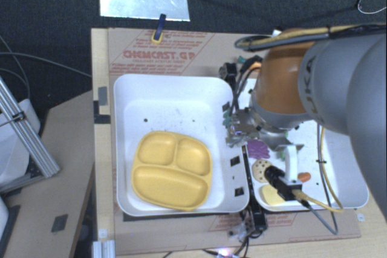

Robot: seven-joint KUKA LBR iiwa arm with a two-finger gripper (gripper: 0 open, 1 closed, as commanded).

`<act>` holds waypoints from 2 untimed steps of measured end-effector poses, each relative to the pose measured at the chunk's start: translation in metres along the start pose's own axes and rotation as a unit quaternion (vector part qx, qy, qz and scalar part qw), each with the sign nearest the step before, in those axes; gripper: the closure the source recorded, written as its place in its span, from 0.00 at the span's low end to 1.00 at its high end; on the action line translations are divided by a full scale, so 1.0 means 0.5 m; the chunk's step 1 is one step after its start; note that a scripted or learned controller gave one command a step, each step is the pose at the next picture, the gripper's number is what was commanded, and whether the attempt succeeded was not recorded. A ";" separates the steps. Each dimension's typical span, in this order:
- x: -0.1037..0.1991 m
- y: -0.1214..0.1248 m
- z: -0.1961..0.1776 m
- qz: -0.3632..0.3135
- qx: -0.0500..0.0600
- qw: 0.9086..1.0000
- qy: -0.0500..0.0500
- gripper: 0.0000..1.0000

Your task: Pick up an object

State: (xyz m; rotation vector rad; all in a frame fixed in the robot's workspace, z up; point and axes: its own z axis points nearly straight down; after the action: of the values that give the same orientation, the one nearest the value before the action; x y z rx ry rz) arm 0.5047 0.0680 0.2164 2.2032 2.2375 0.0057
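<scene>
The purple object (259,148) lies in the right bin (358,191), near its left wall and close under the wrist of the arm (320,81). Just on its near side there is a round pale piece with dark dots (260,169), then a yellow piece (271,196) at the near edge, and a small orange piece (304,177) a little more to the right. The left bin (175,86) holds a yellow divided plate (172,169), which lies flat in its near half.

The task seems to be at an early stage. The gripper (240,132) is low, at the border between the two bins, beside the purple object, but no object is seen inside it and nothing is lifted. The approach looks mostly done; the grasp and the lift are probably left.

Much is hidden. The big grey and orange body of the arm covers most of the right bin, so more objects may lie under it. It is not possible to tell whether the gripper is apart or together. What the small pieces really are is also hard to say.
</scene>
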 end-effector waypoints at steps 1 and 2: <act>-0.054 -0.037 0.065 0.007 0.002 1.000 -0.001 1.00; 0.162 0.061 -0.006 0.001 -0.003 1.000 0.001 1.00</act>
State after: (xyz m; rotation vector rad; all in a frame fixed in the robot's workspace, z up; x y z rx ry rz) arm 0.5340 0.1495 0.2198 2.2034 2.2347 0.0144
